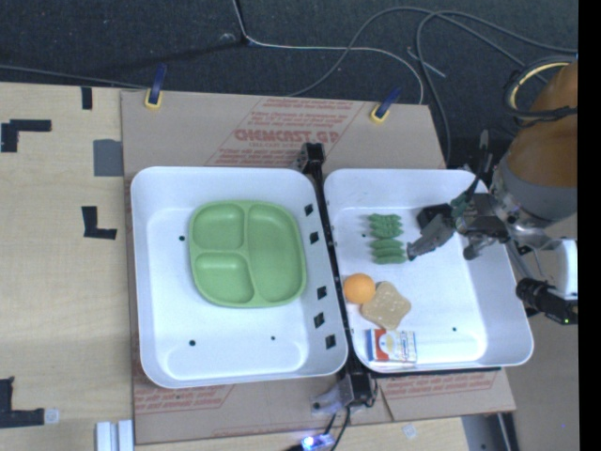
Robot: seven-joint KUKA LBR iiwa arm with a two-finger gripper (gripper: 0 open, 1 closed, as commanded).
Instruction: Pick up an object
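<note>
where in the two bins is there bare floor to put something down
Left bin: a bare strip along the near edge, below the green plate. Right bin: bare on the arm's side of the orange and bread. It is crowded where the green beans, orange, bread and small carton cluster.

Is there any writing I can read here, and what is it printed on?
"CHEMCAST GP": red print on the brown sheet under the bins, one of several slanted lines; the smaller ones are blurred.
Small carton in the right bin: red and blue print, too small to read.
</note>
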